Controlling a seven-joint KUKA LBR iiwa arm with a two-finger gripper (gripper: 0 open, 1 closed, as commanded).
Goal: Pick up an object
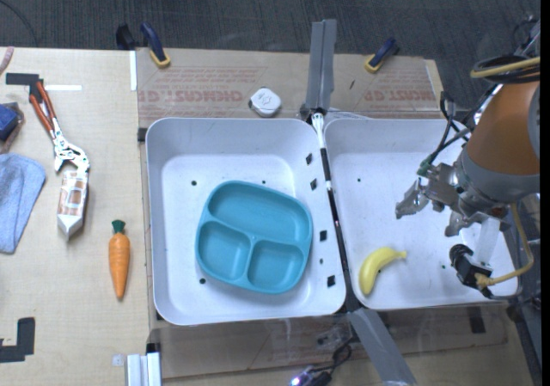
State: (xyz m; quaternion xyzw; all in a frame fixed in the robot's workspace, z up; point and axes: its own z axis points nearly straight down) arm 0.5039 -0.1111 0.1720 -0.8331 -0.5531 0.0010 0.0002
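I see the banana [379,266] at the near edge of the right bin [378,152], gripper [421,201] just beyond it with fingers spread, holding nothing (likely light, smooth toy; I'd pinch mid-curve).

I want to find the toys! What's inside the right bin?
A banana lies in the right bin, with the gripper above it. The arm covers the bin's right side, so anything there is hidden.

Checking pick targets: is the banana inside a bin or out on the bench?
Inside: the banana lies on the right bin's floor.
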